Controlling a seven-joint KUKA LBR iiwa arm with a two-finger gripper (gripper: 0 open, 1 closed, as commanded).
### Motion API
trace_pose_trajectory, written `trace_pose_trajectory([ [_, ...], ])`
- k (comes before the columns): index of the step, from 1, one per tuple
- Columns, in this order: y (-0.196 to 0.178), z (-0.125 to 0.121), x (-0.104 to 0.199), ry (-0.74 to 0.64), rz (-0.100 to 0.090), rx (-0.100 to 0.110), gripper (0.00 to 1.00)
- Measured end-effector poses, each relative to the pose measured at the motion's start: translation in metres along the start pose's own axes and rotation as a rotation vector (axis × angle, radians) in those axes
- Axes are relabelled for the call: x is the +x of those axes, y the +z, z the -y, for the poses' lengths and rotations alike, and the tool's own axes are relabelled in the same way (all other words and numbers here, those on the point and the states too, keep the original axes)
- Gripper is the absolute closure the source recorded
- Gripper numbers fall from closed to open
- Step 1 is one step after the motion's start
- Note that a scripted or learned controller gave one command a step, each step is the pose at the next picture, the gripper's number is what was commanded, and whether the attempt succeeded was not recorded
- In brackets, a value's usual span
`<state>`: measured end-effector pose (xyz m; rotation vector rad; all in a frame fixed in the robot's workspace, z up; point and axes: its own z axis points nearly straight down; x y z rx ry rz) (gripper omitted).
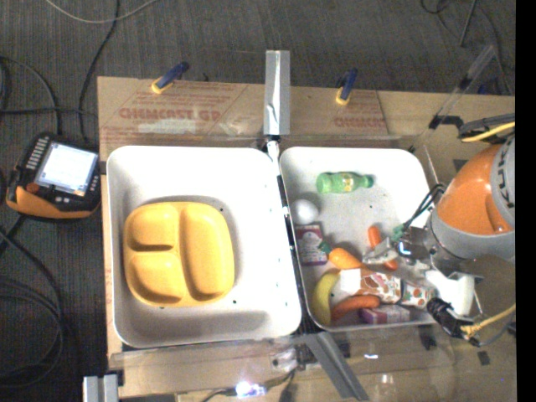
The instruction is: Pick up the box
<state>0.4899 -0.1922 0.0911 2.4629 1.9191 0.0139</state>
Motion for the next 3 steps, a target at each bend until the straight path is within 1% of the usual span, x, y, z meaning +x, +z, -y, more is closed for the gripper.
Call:
trace_pose_trajectory([
  [1, -0.039, 0.017, 0.043, -0.113, -0.007, 0.024, 0.00],
  [2, -0.008, 0.006, 0.048, -0.147, -0.006, -0.019, 0.00],
  [3, -0.011, 0.010, 0.049, -0.150, -0.008, -0.004, 1.00],
])
